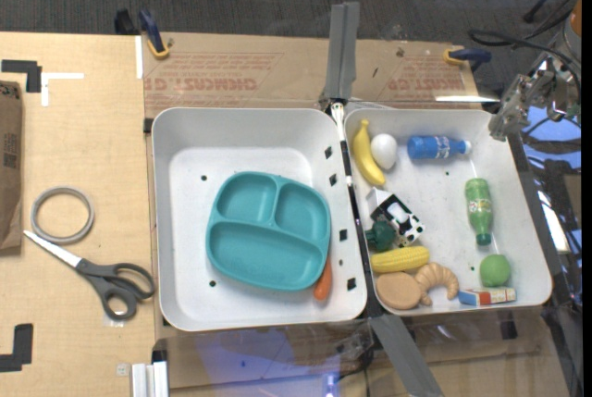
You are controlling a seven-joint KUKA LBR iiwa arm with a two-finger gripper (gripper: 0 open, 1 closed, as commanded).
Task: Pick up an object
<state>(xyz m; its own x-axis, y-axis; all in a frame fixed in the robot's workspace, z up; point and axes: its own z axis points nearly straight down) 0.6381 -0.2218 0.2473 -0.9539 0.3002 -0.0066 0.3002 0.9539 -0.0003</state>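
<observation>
Objects lay crowded in the right bin (527, 201): banana (367, 155), blue bottle (437, 147), green bottle (478, 208), croissant (437, 278). The end effector (518, 108) hung over that bin's far right corner, gripping nothing; its opening couldn't be judged. Tight clustering risked a glancing, failed grasp.

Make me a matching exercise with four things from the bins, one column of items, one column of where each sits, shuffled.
Items:
1. teal tray
2. blue bottle
3. banana
4. green ball

Places:
A. right bin, near its front right corner
B. right bin, at its far edge
C. left bin, in the middle
D. right bin, along its left wall

Pairs: 1-C, 2-B, 3-D, 4-A
</observation>
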